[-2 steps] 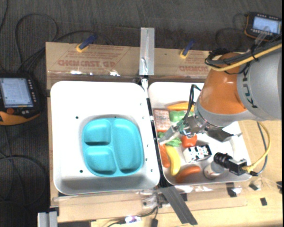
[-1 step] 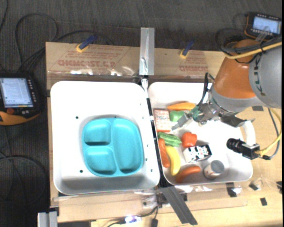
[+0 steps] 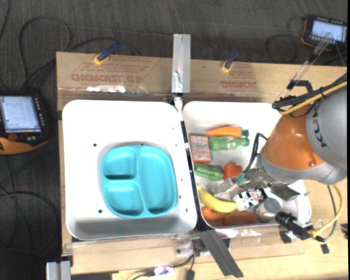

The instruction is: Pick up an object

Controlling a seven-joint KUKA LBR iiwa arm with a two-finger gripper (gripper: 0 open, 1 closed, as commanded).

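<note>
Bins first: two shallow white ones sit side by side on the worktop (image 3: 105, 74). The left bin (image 3: 81, 127) has just one thing in it, a turquoise divided tray (image 3: 140, 179) with three compartments, lying flat near the middle.

The right bin (image 3: 221, 111) is where all the clutter is. Along the top there's an orange carrot (image 3: 224, 131), with a green bottle (image 3: 228, 143) lying on its side just below it. A small reddish-brown packet (image 3: 199, 147) sits against the left wall next to those. Below that, a green cucumber-looking piece (image 3: 209, 171) is touching a red, tomato-ish thing (image 3: 232, 170). Further down there's a yellow banana (image 3: 216, 202) curving along the lower left, and under it a red-orange long piece (image 3: 227, 217), maybe a pepper or sausage toy, hard to say. A small white bottle with a dark label (image 3: 248, 198) lies right of the banana.

Arm (image 3: 306, 147) comes in from the right and leans over the right bin, orange band sitting over the bin's right half. The tool (image 3: 245, 182) is low down in the pile, just beside the red thing and the white bottle, above the banana. Honestly can't tell if it's clenched or released, or if it's got anything, since the wrist covers most of it.
</note>
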